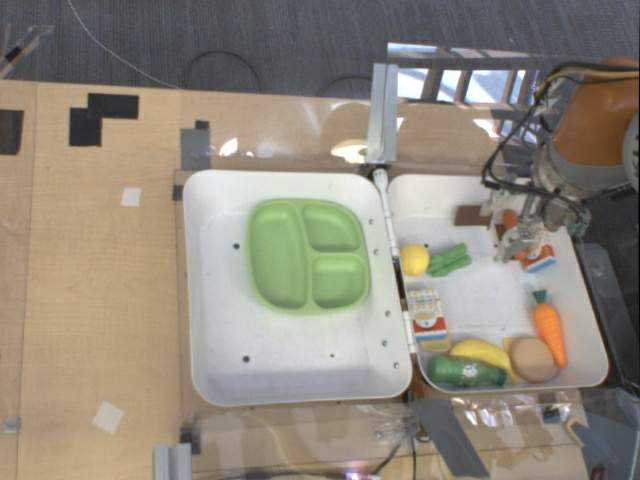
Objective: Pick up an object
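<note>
The right bin (590,368) holds a yellow lemon (414,260) touching a green vegetable (449,259). A juice carton (428,319), banana (480,352), green bottle (467,372), tan egg (533,358) and carrot (549,330) lie near its front edge

Matt green plastic tray (305,256), smooth white plastic bins (215,368), pale wood bench (90,298).

Grey arm (628,158), orange band (592,118), black cables (510,153) looping alongside.

One fixed camera looks down at a slant from above the bench (90,268), taking in both bins (215,368).
</note>
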`<state>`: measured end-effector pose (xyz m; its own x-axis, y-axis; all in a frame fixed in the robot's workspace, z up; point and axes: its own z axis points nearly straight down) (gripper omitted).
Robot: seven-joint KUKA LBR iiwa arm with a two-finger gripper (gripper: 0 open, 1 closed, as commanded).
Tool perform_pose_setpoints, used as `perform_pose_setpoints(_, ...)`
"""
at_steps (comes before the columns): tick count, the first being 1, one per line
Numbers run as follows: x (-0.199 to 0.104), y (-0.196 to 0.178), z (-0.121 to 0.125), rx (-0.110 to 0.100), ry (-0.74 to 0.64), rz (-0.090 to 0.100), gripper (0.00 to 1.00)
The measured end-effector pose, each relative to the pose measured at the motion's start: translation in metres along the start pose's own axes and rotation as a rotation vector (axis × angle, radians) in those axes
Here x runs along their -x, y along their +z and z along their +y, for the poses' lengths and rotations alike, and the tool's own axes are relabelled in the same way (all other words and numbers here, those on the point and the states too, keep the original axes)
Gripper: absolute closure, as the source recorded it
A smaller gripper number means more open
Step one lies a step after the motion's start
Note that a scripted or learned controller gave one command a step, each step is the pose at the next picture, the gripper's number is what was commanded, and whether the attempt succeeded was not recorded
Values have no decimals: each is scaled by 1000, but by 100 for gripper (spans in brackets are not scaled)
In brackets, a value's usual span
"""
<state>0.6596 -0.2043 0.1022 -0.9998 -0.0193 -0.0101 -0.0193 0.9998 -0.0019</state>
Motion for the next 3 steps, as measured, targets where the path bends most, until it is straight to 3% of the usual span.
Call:
perform_pose_setpoints(1,-4,15,-1,2,127,20,0)
perform_pose_setpoints(2,4,-1,-1,-2,125,-11,100)
perform_pose_setpoints(3,0,0,-1,0,124,8,0)
